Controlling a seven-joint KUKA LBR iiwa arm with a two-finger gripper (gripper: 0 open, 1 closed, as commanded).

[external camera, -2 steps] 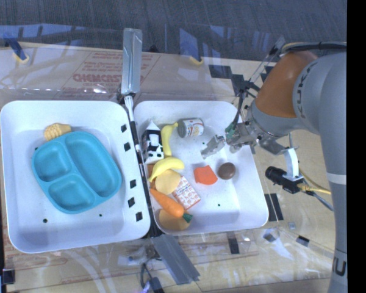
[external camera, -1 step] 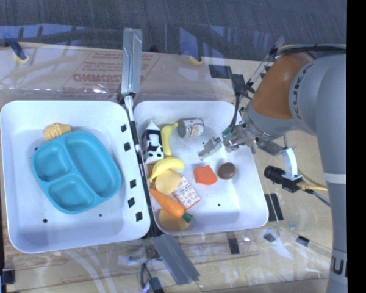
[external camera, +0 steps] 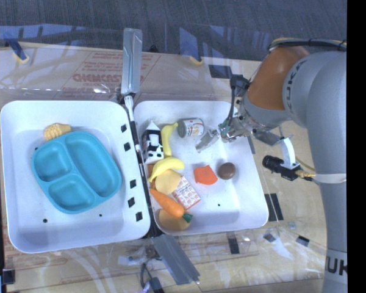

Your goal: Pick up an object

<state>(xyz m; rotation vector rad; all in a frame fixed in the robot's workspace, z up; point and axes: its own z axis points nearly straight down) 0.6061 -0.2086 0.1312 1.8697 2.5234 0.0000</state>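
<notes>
Camera view: the pincer (external camera: 210, 138) sits low in the right bin (external camera: 247, 209), upper middle, just right of the small can (external camera: 191, 127) lying on its side; fingers look parted with nothing between them, so open and empty as far as the slant shows. No single target is named; candidates all sit in the right bin: can by the pincer, orange wedge (external camera: 205, 175) and brown ball (external camera: 226, 171) below it, banana (external camera: 166, 153) and the black-and-white carton (external camera: 152, 146) along the left wall, yellow block (external camera: 168, 181), printed packet (external camera: 186, 195), carrot (external camera: 168, 204) and a tan round thing (external camera: 172, 221) at the lower left. Judgement: step in hand is closing in on the can, early in the task; nothing lifted yet. To do it well: centre the fingers across the can's narrow width, not its length; go down until the tips straddle it; close slowly since a round can may roll or squirt toward the banana; lift straight up and check it is between the fingers. Ball and wedge are well apart from clutter and would be easier fallbacks; the lower-left pile is touching and risky. Pose: arm (external camera: 317, 96) reaches in from the right over the bin's upper right corner, orange band (external camera: 274, 81) above the wrist, wrist bent down and leftward, pincer pointing toward the can. Left bin (external camera: 18, 224) holds a blue divided tray (external camera: 76, 171) and a yellow corn piece (external camera: 57, 130) at its top edge, well apart from the arm; both bins rest on the bench (external camera: 293, 224).
</notes>
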